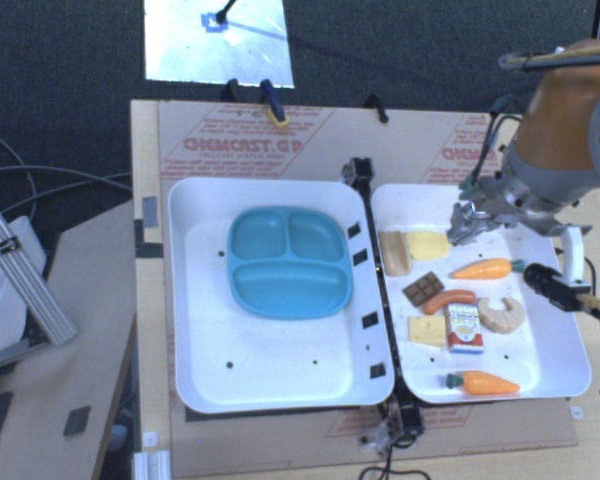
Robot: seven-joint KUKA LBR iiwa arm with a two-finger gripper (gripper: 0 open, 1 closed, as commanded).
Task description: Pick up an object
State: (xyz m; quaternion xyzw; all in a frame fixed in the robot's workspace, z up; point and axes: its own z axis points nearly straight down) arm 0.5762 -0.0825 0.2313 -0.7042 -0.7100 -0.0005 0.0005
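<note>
The two-finger gripper hangs at centre right over the right white bin, just beside the pale yellow cheese slice — its grip I cannot tell — so closing may nudge the thin slice, not lift it

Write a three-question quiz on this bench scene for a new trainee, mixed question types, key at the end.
1. True or false: the blue plate lies in the left bin.
2. How many carrots lie in the right bin? A) one B) two C) three
3. Fill in: the gripper hangs over the ____ bin, close to the yellow cheese slice.

Key
1. True; it is a three-part plate and nothing lies on it.
2. B; one carrot below the gripper, another carrot near the front edge.
3. Right; the arm comes in from that side.
</note>
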